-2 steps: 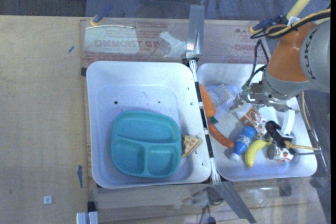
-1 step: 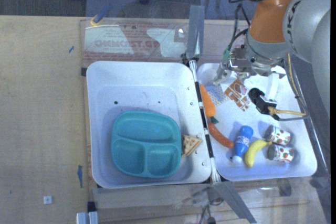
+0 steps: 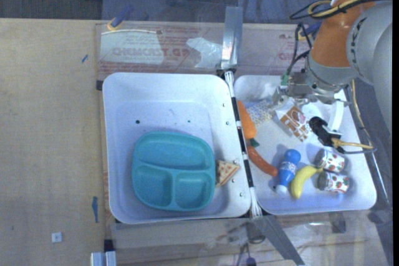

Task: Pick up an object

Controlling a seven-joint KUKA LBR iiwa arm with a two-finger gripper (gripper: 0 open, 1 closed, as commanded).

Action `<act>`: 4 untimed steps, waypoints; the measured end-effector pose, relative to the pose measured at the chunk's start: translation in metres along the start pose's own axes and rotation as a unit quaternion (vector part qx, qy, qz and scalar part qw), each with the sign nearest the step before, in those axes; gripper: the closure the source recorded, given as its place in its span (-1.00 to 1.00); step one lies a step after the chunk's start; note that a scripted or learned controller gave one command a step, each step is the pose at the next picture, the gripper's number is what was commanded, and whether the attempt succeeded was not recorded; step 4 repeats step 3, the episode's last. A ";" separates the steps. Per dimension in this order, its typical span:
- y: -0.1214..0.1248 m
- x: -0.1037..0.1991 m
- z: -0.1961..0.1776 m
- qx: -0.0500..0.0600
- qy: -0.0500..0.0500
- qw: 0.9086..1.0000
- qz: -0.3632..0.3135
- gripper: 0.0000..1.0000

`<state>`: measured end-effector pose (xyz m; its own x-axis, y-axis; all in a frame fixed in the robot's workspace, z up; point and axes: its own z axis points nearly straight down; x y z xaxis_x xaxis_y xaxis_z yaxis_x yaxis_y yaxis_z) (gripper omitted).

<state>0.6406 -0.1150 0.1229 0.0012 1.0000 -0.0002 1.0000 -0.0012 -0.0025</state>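
The gripper (image 3: 298,91) is seen low over the far end of the right bin (image 3: 368,187); whether anything is held cannot be told. Just below it lies a red-and-white packet (image 3: 294,121). Further toward the near edge are found a blue bottle (image 3: 287,170), a banana (image 3: 302,179) and two patterned cups (image 3: 331,171). Well to its left, a teal divided tray (image 3: 172,170) is seen in the left bin (image 3: 124,93).

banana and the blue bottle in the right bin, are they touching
Touching. The camera view shows the banana lying against the lower side of the blue bottle, with no white bin floor visible between them near the bottle's base.
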 end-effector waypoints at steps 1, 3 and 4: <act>0.026 0.069 -0.063 -0.002 0.000 1.000 -0.003 1.00; 0.010 0.029 -0.113 -0.002 -0.001 1.000 -0.002 1.00; 0.010 0.029 -0.113 -0.002 -0.001 1.000 -0.002 1.00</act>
